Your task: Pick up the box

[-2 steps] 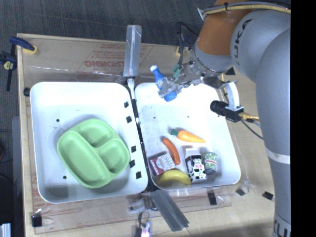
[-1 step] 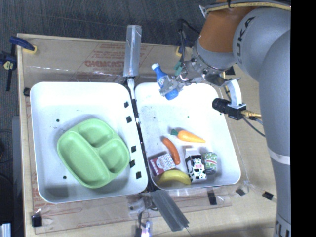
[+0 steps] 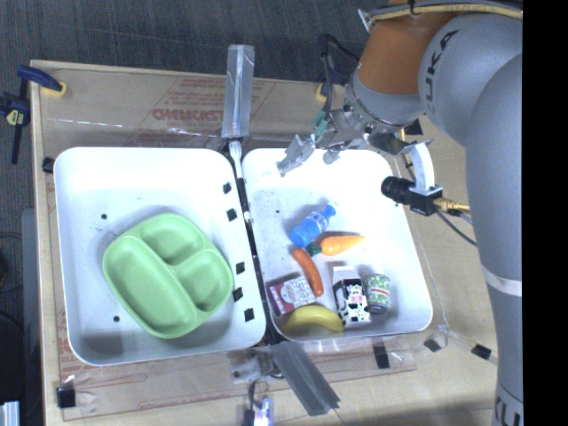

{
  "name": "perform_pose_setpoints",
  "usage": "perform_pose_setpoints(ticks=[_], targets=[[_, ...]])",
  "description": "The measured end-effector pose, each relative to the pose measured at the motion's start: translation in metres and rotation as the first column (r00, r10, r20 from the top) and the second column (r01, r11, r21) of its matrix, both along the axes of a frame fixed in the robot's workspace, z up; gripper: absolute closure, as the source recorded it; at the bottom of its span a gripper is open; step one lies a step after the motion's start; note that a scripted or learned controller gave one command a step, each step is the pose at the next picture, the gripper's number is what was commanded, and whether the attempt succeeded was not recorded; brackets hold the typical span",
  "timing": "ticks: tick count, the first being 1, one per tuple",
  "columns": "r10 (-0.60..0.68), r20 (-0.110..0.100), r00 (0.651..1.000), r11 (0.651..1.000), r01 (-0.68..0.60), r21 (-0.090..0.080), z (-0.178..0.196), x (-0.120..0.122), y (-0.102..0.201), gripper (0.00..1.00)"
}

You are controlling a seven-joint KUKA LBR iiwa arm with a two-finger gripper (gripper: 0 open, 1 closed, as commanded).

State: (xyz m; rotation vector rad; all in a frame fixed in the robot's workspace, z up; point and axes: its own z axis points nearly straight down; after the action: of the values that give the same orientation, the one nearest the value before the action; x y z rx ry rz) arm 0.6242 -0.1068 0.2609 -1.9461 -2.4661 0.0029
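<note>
White, cow-patterned carton box (image 3: 352,302) lies apart from the metal jaws (image 3: 311,154) — seemingly spread, gripping nothing.

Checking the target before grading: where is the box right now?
The box, white with a black cow pattern, stands near the front edge of the right bin, between the banana and the small can.

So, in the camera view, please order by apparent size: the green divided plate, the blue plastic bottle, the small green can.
1. Green divided plastic plate, clearly largest.
2. Blue plastic bottle.
3. Small green can.
</note>
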Motion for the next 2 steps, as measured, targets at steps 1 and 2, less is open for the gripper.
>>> perform_pose_setpoints(ticks=[1,2], targets=[[0.095,-0.003,0.995,0.995,-0.095,0.002,-0.094,-0.079,0.009,0.0],[0.156,0.004,0.988,0.988,-0.156,-0.001,-0.129,-0.092,-0.006,0.0]])
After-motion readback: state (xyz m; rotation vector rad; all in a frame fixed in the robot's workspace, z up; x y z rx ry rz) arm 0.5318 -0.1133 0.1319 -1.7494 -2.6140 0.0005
